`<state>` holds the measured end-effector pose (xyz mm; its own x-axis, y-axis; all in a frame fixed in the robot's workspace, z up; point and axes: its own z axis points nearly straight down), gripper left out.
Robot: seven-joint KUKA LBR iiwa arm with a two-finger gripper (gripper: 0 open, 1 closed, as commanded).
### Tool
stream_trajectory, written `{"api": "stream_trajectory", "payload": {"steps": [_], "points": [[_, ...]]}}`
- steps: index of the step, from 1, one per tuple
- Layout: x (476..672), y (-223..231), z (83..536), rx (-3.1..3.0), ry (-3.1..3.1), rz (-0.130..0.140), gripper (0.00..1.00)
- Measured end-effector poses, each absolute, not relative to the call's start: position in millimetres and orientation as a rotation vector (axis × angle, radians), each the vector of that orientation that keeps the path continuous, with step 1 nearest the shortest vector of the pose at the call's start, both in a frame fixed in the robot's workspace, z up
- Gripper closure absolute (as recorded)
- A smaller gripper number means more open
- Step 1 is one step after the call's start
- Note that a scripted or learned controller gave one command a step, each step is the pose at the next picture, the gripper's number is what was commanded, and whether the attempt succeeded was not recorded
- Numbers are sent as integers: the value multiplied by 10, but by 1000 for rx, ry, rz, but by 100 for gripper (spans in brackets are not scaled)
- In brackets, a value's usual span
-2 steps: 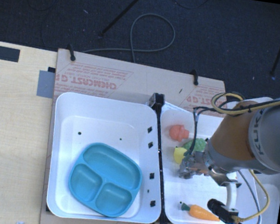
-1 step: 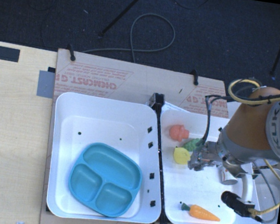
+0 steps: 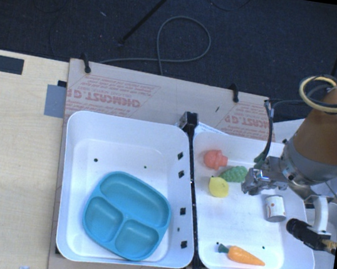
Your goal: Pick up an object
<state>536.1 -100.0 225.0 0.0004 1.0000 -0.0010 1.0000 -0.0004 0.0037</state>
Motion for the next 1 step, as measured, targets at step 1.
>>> {"api": "stream_trajectory", "payload": {"steps": [1], "points": [[5360, -1016, 2318, 2223, 2222, -1, 100]]}}
